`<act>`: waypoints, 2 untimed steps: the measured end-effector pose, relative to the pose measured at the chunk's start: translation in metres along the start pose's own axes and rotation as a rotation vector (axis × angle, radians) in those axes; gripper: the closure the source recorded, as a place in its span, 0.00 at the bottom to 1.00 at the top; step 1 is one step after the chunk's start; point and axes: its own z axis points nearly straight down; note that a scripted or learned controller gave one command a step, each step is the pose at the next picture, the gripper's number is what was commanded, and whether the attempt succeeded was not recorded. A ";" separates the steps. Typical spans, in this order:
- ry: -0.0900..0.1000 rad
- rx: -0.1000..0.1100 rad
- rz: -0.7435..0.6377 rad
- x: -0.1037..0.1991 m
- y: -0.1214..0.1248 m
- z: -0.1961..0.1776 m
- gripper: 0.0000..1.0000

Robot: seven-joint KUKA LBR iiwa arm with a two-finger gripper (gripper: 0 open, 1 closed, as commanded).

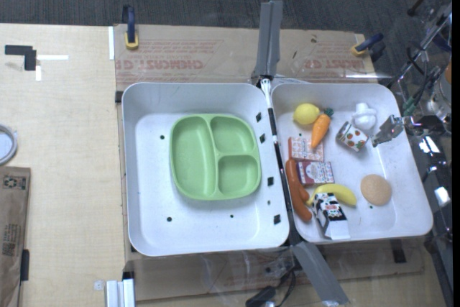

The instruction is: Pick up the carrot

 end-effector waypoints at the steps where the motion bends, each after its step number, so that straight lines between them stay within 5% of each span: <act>1: -0.003 -0.004 -0.196 0.021 0.100 0.023 0.00; 2: -0.010 -0.025 -0.416 0.068 0.094 0.085 0.00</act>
